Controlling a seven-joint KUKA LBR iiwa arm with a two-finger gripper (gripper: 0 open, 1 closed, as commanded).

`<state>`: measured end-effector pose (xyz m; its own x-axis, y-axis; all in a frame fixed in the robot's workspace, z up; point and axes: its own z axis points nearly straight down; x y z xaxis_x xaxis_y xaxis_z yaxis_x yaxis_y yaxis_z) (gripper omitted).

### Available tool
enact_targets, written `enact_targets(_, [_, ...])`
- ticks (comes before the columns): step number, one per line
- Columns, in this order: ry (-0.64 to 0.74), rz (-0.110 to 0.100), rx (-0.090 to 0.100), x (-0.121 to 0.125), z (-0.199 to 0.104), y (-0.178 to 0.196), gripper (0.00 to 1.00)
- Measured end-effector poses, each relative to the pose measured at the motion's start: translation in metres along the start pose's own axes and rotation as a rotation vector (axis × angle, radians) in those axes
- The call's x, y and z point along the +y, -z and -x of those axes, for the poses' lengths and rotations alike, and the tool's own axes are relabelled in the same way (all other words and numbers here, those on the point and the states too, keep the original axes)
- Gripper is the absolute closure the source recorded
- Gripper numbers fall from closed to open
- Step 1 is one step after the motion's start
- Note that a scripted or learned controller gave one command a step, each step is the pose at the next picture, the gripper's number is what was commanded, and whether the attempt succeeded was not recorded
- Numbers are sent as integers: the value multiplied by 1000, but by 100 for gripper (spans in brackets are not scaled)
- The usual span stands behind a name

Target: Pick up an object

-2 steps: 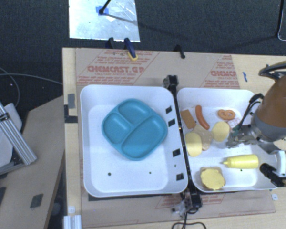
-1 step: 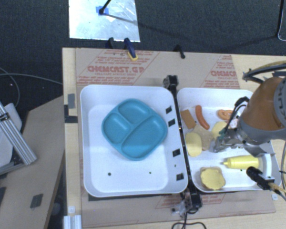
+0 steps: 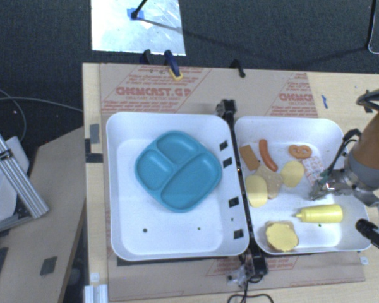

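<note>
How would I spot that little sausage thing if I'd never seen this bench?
Look in the right bin, the one full of toy food, and go to its upper left part. The sausage lies there beside a tan bread piece; it is the sole thin, reddish-orange stick among rounder yellow items.

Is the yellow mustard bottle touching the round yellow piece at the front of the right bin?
Apart. The camera view shows a strip of white bin floor between the mustard bottle and the round yellow piece below it.
</note>
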<state>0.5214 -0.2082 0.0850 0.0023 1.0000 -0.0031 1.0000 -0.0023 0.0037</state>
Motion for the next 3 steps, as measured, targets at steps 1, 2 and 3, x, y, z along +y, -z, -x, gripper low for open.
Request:
enact_targets(1, [2,-6,5,-37,-8,-1,100])
enact_targets(2, [8,3,1,16,-2,0,100])
enact_targets(3, [11,3,2,70,-28,0,100])
